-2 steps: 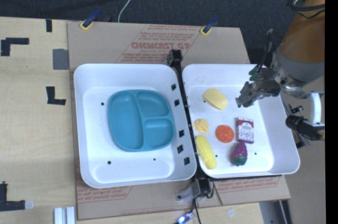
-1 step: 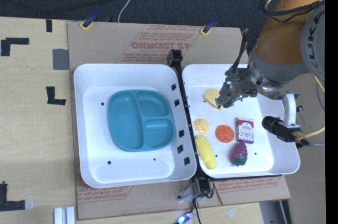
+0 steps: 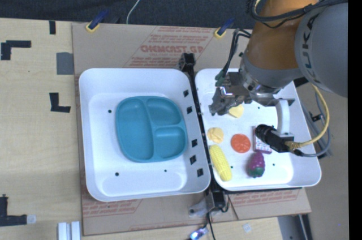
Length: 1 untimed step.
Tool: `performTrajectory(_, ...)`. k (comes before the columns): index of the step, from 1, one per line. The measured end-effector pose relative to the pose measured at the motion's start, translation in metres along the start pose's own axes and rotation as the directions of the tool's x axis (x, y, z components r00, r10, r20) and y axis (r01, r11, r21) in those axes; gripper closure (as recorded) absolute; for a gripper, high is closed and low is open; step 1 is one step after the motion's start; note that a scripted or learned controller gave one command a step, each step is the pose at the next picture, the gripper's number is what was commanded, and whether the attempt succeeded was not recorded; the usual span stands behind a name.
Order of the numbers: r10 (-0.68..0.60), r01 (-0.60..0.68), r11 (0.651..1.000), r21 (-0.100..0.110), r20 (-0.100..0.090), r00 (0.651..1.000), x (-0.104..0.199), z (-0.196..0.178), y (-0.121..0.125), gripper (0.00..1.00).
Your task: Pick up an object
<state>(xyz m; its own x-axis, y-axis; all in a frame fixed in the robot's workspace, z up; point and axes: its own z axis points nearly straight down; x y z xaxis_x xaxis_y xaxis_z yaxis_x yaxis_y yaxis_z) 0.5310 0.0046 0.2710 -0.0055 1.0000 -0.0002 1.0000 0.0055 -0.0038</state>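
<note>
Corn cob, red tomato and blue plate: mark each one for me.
Corn cob (image 3: 220, 162), camera view, middle of the yellow cob in the right bin.
Red tomato (image 3: 240, 143), camera view, centre of its top.
Blue plate (image 3: 150, 128), camera view, divider ridge between its compartments, in the left bin.

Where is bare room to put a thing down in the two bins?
Left bin: a bare strip all around the blue plate, widest along the near edge. Right bin: crowded, with corn, tomato, purple vegetable and the claw.

The grey arm (image 3: 294, 46) reaches in from the right, its gripper (image 3: 226, 102) pointing down-left
</note>
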Motion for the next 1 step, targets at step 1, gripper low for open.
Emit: performTrajectory(1,-0.002,0.002,1.000,0.001,0.000,1.000,0.0595,0.0119,0.0141,1.00)
